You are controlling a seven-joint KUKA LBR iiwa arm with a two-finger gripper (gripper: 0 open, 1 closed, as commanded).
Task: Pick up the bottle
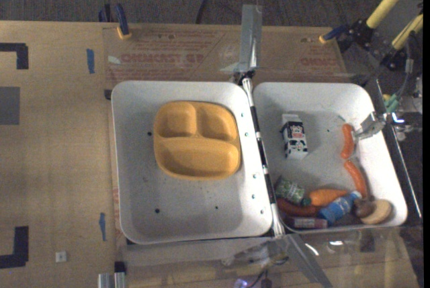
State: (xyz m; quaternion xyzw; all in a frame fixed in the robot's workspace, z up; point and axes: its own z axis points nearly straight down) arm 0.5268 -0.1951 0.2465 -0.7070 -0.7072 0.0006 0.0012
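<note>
Two white bins sit side by side on the table (pixel 54 166). We see a yellow divided plate (pixel 197 139) in the left bin (pixel 134 213). The bottle (pixel 340 206) lies at the right bin's (pixel 322 95) near edge among toy foods, beside a carrot (pixel 328 195). At that bin's right rim the gripper (pixel 368 125) hangs near a sausage (pixel 347 140), holding nothing; we cannot tell its spread.
</note>
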